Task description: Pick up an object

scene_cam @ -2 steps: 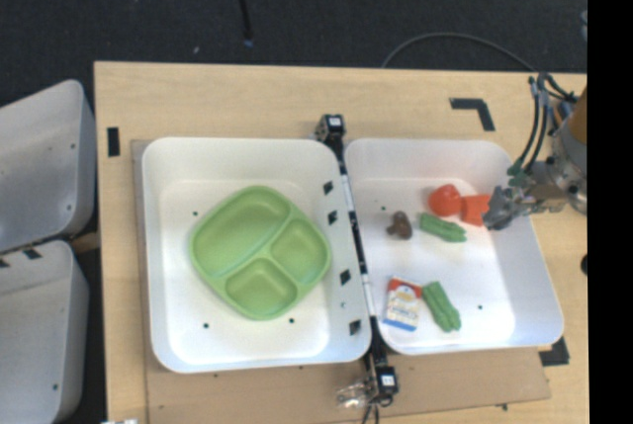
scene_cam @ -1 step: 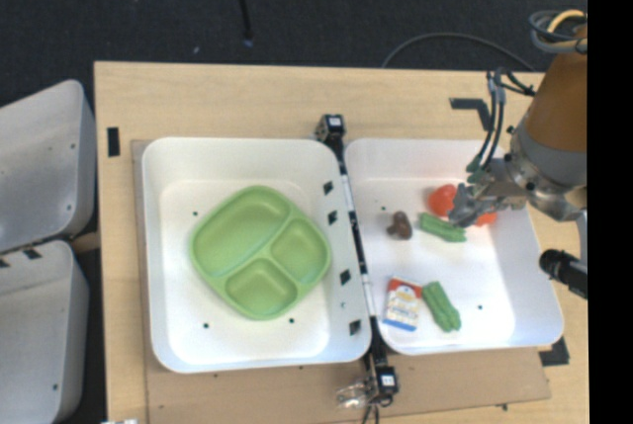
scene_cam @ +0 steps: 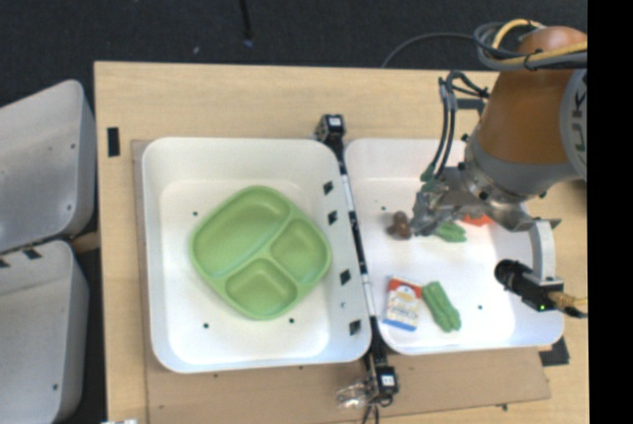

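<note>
A small brownish lump (scene_cam: 399,225) lies in the right bin (scene_cam: 396,165), near its middle and toward the divider, and it looks the likeliest thing to be picked, since the pincer (scene_cam: 427,217) hangs just beside it on its right, low over the bin floor. Whether the pincer is spread or pressed together cannot be told; its tip is dark and blurred against the bin, and nothing is seen between its tips. Just right of the pincer lies a short green piece (scene_cam: 452,233), with a small red bit (scene_cam: 477,220) beyond it, half under the wrist. Nearer the front edge of the same bin rest a green pod-like toy (scene_cam: 442,305) and, touching its left side, a small red, white and blue packet (scene_cam: 402,304). These things lie loose and scattered, as if tipped in for grasping trials. The left bin (scene_cam: 168,333) holds a green divided plate (scene_cam: 260,251), lying flat at its middle. Both bins sit side by side on the wooden worktop (scene_cam: 218,101).
</note>
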### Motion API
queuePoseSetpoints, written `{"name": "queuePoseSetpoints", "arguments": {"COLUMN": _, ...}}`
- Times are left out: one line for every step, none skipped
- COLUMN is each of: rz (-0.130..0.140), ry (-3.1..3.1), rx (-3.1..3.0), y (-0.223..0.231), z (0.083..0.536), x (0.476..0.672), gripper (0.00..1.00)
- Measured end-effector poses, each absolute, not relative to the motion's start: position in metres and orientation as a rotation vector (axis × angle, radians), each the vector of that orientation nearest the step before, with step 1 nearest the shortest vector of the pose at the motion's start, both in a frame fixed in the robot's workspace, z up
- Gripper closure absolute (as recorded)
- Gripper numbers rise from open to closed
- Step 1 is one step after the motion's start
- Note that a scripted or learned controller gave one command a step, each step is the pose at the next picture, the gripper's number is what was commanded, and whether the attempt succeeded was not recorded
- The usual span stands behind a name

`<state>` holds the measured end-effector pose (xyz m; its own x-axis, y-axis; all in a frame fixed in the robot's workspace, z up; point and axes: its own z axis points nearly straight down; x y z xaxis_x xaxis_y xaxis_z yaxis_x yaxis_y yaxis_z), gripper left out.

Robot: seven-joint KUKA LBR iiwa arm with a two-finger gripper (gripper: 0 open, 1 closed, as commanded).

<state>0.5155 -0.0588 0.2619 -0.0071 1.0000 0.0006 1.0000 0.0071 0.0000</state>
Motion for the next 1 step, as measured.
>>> {"name": "queuePoseSetpoints", "arguments": {"rz": -0.003, "ry": -2.23, "rx": -2.211, "y": -0.0038, "z": 0.264, "x": 0.5119, "gripper": 1.0}}
